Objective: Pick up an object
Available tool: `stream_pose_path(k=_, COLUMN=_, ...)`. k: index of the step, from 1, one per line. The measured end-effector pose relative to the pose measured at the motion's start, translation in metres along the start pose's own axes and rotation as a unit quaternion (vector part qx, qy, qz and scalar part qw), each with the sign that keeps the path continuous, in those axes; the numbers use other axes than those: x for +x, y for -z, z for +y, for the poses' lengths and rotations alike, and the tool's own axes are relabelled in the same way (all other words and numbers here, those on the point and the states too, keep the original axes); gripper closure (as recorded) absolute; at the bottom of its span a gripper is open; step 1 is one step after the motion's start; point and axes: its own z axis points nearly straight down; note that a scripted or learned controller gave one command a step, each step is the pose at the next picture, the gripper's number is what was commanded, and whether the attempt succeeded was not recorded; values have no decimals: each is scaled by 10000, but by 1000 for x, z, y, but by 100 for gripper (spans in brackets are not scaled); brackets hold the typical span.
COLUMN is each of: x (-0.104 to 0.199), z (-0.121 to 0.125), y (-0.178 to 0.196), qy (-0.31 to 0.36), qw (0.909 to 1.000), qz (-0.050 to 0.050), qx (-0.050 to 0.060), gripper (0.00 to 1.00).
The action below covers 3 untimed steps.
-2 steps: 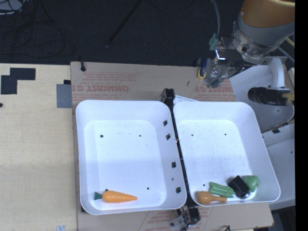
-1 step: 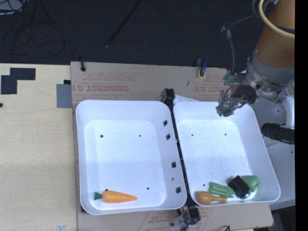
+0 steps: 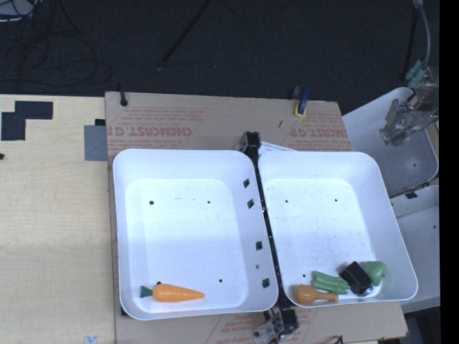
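Your orange carrot [image 3: 178, 292] at the left bin's [image 3: 129, 192] six o'clock, cardboard-covered desk [image 3: 186, 124], dark floor [image 3: 215, 34] behind, hand state untellable.

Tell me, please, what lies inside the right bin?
In the right bin, near its front edge, lie an orange-brown pear-shaped toy, green toys and a black object, which covers part of the green pieces.

Two bins sit side by side on a cardboard sheet [image 3: 215, 120] on the bench [image 3: 50, 213]. The left bin [image 3: 129, 170] has a toy carrot [image 3: 176, 293] lying near its front edge. The right bin [image 3: 373, 185] has four things bunched in its front right corner: a pear-shaped toy [image 3: 313, 295], a bean pod [image 3: 329, 282], a small block [image 3: 356, 277] and a round toy [image 3: 374, 269] just behind the block.
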Motion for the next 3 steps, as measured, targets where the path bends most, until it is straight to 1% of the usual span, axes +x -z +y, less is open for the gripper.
stream_pose_path(k=1, x=32, z=36, y=-71, qy=32, qw=9999, qz=13, qx=104, gripper=100)
stream_pose_path(k=2, x=107, z=-4, y=-145, qy=47, qw=9999, qz=16, qx=118, gripper=100)
stream_pose_path(k=3, x=90, z=46, y=2, qy=34, qw=10000, qz=8, qx=-10, gripper=100)
